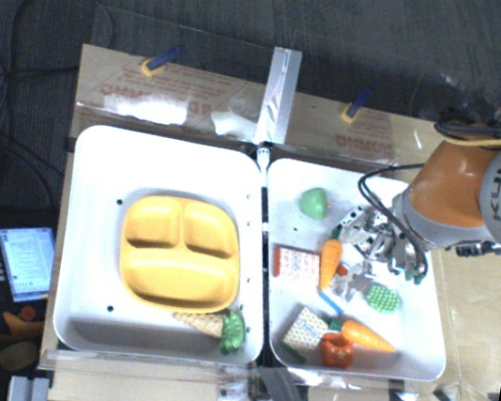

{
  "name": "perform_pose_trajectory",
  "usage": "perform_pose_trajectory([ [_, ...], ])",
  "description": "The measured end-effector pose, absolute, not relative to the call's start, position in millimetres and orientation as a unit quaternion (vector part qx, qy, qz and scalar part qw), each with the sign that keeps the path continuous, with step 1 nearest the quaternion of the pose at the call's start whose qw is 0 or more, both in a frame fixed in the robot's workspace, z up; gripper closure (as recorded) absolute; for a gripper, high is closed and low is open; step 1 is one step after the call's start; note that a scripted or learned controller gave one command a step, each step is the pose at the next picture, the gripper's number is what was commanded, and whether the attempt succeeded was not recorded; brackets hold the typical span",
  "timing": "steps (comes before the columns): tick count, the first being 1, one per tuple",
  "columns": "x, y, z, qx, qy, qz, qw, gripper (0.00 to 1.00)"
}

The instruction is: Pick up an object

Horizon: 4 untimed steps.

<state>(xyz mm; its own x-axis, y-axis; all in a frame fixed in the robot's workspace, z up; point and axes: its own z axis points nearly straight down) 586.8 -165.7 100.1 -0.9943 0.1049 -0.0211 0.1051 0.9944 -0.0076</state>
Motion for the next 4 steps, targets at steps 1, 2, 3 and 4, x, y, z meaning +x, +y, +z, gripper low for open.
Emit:
perform_pose_trajectory([
  [1,576.2,-107.5,100.2,0.106,0.994,-0.0036,0.017,0.00],
  [2,585.5,-99.3,96.6,0.170,0.985,-0.0020,0.009,0.00],
  [3,587.1,-98.8,96.1,0.273,0.962,-0.0005,0.009,0.00],
  [4,610.3,-99.8,93.9,0.327,0.945,-0.0005,-0.004,0.00],
])
